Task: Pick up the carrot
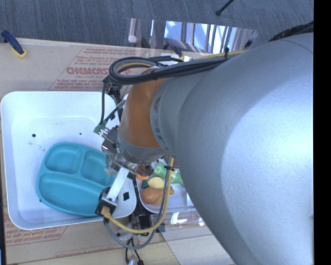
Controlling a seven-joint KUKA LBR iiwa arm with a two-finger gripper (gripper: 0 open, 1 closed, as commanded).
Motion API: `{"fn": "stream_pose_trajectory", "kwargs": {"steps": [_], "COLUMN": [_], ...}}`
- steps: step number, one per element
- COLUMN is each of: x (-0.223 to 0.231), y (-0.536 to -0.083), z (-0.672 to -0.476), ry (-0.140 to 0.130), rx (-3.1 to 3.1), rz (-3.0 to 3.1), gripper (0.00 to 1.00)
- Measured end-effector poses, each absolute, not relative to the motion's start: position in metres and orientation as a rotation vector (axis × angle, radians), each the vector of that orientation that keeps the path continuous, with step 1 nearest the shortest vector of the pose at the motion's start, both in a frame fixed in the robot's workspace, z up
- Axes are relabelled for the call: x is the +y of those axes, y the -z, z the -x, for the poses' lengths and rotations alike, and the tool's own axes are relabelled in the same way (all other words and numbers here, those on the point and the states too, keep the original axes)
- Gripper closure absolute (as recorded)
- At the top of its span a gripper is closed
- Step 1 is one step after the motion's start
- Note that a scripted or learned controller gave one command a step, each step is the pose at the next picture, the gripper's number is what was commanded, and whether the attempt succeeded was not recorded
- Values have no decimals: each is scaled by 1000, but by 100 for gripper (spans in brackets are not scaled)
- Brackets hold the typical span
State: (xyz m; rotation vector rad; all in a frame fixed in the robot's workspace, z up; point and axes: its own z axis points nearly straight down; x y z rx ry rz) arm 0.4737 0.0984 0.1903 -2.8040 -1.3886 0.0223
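An orange, rounded piece that looks like the carrot (150,196) lies in the right bin, just right of the wall between the two bins. A pale yellow piece (155,183) and something green (166,173) lie against it. My gripper (134,213) hangs low over the dividing wall, just left of the orange piece, and I cannot tell whether it touches it. The big grey arm hides most of the right bin.
The left bin (22,120) holds a blue divided tray (71,178) at its near right side, close to the gripper. Cables loop around the wrist (133,66). A cardboard sheet (71,70) lies under the bins at the back.
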Motion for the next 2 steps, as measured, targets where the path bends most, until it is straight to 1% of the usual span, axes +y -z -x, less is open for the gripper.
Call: {"fn": "stream_pose_trajectory", "kwargs": {"steps": [1, 2], "x": [99, 180], "y": [-199, -187], "z": [-473, -502], "ry": [-36, -22], "rx": [-1397, -879], "rz": [2791, 3009], "gripper": [100, 100]}}
